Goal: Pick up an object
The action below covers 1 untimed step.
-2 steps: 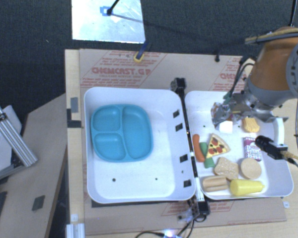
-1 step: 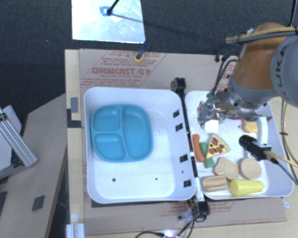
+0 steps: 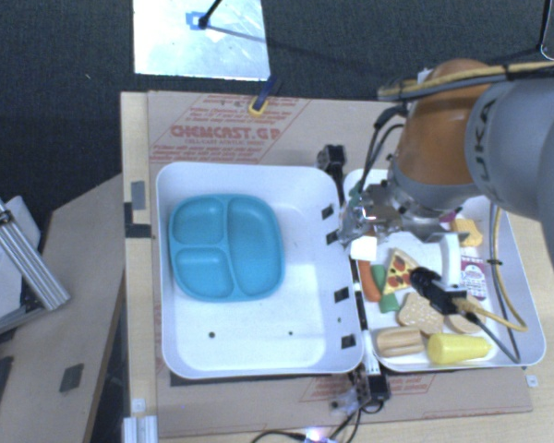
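My gripper (image 3: 358,218) hangs low over the near-left part of the right bin (image 3: 530,338), under the grey and orange wrist. Just below it lie a pizza slice (image 3: 402,269), an orange carrot piece (image 3: 371,287) and a small green piece (image 3: 380,274). A tan cracker (image 3: 416,314), a bread roll (image 3: 397,341) and a yellow fruit (image 3: 458,347) sit along the bin's front. Nothing is seen held by the gripper. The wrist hides the back of this bin.
The left bin (image 3: 249,172) holds a blue divided plate (image 3: 226,247) at its left side. A white and red packet (image 3: 474,276) and a yellow item (image 3: 468,233) lie at the right of the right bin. Black clips line the wall between the bins.
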Available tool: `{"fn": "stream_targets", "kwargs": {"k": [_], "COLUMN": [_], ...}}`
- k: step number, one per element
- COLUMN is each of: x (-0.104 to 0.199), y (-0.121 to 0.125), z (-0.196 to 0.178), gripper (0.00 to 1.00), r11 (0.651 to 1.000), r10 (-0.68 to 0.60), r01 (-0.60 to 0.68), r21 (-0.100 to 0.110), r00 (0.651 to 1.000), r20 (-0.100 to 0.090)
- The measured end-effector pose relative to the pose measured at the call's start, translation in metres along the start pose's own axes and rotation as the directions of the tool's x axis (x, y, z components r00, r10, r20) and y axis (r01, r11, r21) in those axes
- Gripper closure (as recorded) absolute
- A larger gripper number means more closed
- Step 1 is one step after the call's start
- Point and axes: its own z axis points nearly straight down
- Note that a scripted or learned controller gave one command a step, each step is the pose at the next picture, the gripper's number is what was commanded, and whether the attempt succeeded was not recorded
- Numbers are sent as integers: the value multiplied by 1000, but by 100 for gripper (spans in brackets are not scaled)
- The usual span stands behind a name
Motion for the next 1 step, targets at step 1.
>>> {"fn": "stream_targets", "kwargs": {"k": [1], "x": [13], "y": [-7], "z": [-16], "gripper": [100], "r11": [1000], "r10": [2], "r01": [-2], "r21": [-3], "r00": [1000], "r20": [1]}}
